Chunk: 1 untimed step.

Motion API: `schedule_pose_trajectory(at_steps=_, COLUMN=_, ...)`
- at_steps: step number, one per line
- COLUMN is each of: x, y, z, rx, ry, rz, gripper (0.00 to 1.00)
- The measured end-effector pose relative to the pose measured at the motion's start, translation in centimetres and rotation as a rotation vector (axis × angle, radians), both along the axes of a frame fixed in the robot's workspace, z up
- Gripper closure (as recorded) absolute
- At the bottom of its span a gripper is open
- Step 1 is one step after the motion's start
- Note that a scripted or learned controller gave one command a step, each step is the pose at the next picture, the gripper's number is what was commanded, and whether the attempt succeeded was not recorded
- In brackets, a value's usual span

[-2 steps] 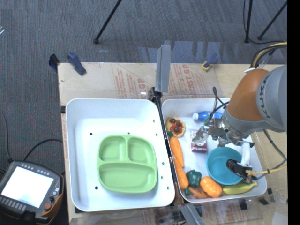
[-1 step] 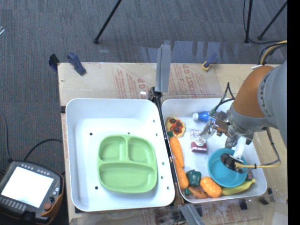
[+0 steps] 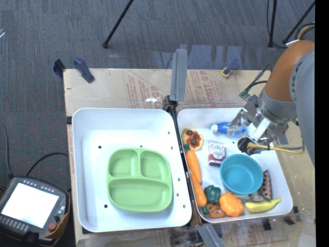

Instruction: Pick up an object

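Observation:
The right bin holds several toy items. A blue and white bottle lies near its back wall, beside a pizza slice and a small red and white carton. Two carrots run along its left wall. A blue bowl sits in the middle. Along the front lie a green pepper, an orange fruit, a banana and a watermelon slice. My gripper hangs over the bin's back right part, just right of the bottle and above the bowl's far rim. Nothing is visibly held.
The left bin holds a green divided plate. A grey upright post stands behind the gap between the bins. A yellow cable runs from the wrist to the right. A tablet lies on the floor at lower left.

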State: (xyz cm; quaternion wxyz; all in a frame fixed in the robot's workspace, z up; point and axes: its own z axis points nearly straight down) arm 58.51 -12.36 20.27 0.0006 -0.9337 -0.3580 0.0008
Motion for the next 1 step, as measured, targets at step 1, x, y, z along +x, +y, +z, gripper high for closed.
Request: schedule_pose_trajectory(at_steps=1, x=-2.08, y=-2.49, z=-11.18, rx=0.0, ry=-0.006, rz=-0.246, gripper=0.0)
